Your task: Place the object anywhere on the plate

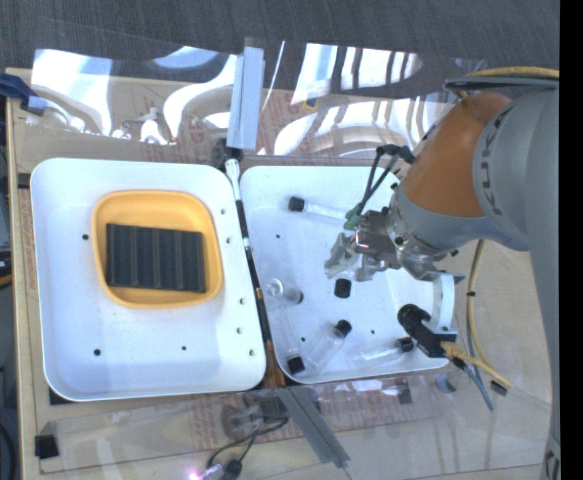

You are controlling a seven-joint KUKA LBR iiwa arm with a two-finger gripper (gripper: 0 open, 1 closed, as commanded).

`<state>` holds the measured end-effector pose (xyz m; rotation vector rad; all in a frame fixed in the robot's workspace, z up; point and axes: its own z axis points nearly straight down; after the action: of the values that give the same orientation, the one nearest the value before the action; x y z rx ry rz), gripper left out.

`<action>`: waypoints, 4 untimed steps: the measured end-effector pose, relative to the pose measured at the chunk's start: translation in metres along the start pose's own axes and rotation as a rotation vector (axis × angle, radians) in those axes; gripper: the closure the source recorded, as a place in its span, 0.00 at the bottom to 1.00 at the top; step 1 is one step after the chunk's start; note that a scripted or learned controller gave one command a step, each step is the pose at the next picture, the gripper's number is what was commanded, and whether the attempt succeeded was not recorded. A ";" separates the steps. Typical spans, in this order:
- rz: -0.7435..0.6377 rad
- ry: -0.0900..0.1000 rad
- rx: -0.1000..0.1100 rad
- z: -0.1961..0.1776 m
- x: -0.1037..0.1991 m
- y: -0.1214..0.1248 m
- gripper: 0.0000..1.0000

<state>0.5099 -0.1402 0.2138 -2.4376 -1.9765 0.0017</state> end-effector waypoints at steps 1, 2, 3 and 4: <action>-0.191 -0.001 -0.001 -0.005 0.047 0.047 1.00; -0.401 -0.001 0.003 0.019 0.068 0.024 1.00; -0.490 -0.002 0.000 0.023 0.121 0.052 1.00; -0.490 -0.002 0.000 0.023 0.121 0.052 0.00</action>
<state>0.5855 -0.0329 0.1911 -1.8858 -2.5099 0.0024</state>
